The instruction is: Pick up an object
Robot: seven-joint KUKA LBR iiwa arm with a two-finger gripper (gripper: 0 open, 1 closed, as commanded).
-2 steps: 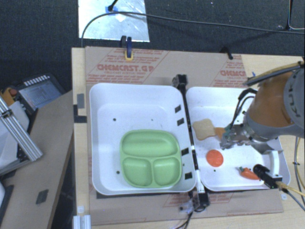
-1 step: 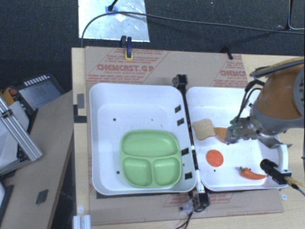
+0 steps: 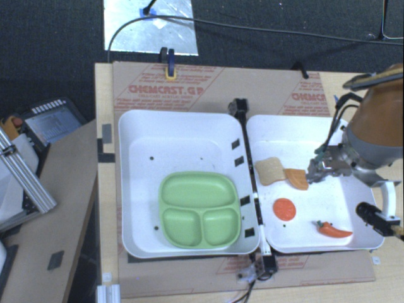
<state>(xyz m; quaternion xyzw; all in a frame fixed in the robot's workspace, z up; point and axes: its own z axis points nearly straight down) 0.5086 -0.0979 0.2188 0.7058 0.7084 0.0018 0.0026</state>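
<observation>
The right bin (image 3: 297, 128) holds several small items. A tan bread-like slice (image 3: 269, 169) lies near its left wall, with an orange wedge (image 3: 295, 179) touching the slice's right side. Below them sit a red disc (image 3: 284, 209) and an orange-red carrot-shaped piece (image 3: 333, 230) with a green tip. My gripper (image 3: 315, 170) hangs low over the right bin, just right of the orange wedge and close to its edge. I see nothing held in it. The grey arm with its orange band reaches in from the right.
The left bin (image 3: 145, 137) holds a green three-compartment plate (image 3: 201, 208) in its lower half. A black clip strip (image 3: 247, 169) runs between the bins. A foil sheet (image 3: 150, 16) and cables lie at the back.
</observation>
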